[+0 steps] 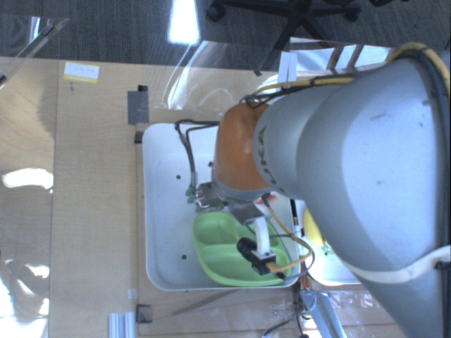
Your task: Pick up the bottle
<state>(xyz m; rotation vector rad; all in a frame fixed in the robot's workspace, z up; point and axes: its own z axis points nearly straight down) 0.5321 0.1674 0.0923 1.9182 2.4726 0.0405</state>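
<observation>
White bin [165, 210]: green divided dish [215, 241] under grey arm [366, 153].

Right bin [340, 273] mostly behind the arm [366, 153], green tray [211, 251] (divided) partly covered

Two bins are sitting side by side on the bench [84, 189]. L bin [165, 189] is holding a divided dish [225, 248], lying in its near-R part, close to the near wall. Arm [352, 153] is reaching in from the R, hanging over R bin [337, 272] & covering most of it. Gripper [211, 197] is hovering over L bin's middle, just behind the dish. Chair base [303, 9] is standing beyond the bench.
</observation>
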